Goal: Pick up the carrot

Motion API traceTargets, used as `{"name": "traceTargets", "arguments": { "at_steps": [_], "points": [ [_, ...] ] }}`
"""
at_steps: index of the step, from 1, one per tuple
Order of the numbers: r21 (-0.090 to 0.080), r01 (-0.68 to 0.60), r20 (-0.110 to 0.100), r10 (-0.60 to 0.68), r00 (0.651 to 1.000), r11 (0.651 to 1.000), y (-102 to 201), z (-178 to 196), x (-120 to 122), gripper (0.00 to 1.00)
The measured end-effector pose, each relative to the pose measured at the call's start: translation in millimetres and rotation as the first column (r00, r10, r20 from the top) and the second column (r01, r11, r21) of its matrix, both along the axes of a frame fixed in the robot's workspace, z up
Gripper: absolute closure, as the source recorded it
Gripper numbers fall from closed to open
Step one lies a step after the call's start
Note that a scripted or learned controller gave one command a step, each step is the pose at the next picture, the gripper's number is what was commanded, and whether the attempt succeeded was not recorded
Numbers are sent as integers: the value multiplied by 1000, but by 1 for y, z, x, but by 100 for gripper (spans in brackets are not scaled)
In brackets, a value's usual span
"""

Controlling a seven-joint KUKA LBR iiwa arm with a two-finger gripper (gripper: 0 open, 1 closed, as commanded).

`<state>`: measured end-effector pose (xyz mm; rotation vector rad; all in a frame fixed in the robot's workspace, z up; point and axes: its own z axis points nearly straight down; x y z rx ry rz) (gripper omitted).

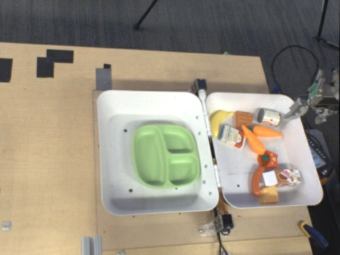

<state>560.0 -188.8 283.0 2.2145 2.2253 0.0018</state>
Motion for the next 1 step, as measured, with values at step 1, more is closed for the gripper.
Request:
{"name": "traceTargets", "arguments": {
  "at_steps": [1],
  "points": [
    [1,170,-3,-170,985,985,-4,-129,6,0]
  ]
}}
